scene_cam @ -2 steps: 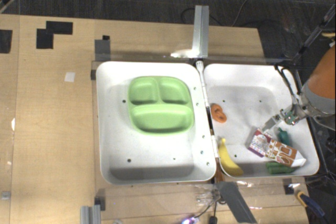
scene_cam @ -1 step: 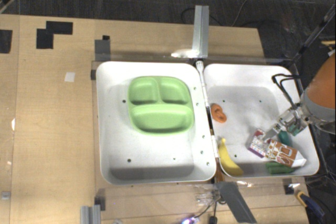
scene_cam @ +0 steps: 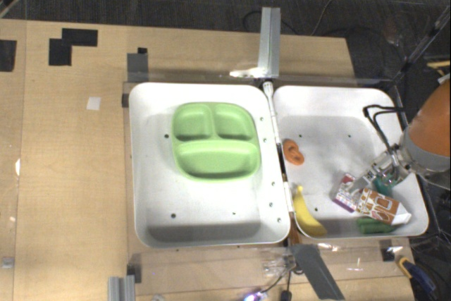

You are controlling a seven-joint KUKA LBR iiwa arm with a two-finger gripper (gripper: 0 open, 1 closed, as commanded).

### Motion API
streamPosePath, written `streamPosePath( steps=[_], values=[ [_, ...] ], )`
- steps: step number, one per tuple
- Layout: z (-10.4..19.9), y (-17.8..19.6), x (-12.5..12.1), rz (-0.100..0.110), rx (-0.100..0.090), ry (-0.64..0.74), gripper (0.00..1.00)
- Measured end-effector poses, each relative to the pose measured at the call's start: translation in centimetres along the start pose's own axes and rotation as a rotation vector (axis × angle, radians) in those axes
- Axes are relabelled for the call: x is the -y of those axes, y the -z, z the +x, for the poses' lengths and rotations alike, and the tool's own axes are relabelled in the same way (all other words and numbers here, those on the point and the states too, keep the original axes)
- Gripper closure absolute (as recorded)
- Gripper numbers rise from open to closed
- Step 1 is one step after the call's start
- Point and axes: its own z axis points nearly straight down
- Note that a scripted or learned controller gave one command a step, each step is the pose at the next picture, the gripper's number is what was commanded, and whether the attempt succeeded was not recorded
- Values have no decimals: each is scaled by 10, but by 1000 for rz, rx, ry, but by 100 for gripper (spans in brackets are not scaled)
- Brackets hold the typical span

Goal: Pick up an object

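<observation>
Bench (scene_cam: pixel 63 173): light wood, with black square marks at its 10 o'clock corner.

Left bin (scene_cam: pixel 151 215): shallow, white. A green tray (scene_cam: pixel 215 139) with three compartments lies flat a little toward 12 o'clock of the bin's middle, two small wells at its 12 o'clock side and one long well at its 6 o'clock side. It touches no wall.

Post (scene_cam: pixel 270 39): grey metal, upright at 12 o'clock of the seam where the two bins meet.

Right bin (scene_cam: pixel 320 106): shallow, white, edge to edge with the left bin.
- Orange ring (scene_cam: pixel 292 151): small, at the bin's 9 o'clock wall, apart from the other items.
- Banana (scene_cam: pixel 306 213): yellow, along the 7 o'clock corner, at 6 o'clock of the ring.
- Purple packet (scene_cam: pixel 344 194): small, tilted, just at 3 o'clock of the banana's upper end and apart from it.
- Carton (scene_cam: pixel 380 206): red and white print, lying flat just at 4 o'clock of the packet, their edges touching or nearly so.
- Green piece (scene_cam: pixel 373 225): dark, low, at the carton's 6 o'clock edge, against the bin's 6 o'clock wall.
- Black wire loop (scene_cam: pixel 380 120): by the bin's 2 o'clock corner.

Gripper (scene_cam: pixel 380 176): metal, over the bin's 4 o'clock area, its tip just at 12 o'clock of the carton and at 2 o'clock of the packet. A teal part sits beside the tip. Whether the fingers are apart or together cannot be told, and nothing is seen lifted.

Arm (scene_cam: pixel 431 130): orange band at the 3 o'clock edge of the view.
</observation>
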Motion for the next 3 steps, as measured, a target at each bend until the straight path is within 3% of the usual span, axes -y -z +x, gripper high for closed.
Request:
streamPosePath(
  steps=[1,2,3],
  values=[
    [4,-6,2,9,-12,-148,0],
    [30,-6,-10,12,-8,-219,0],
    [2,48,17,34,-32,-427,0]
  ],
)
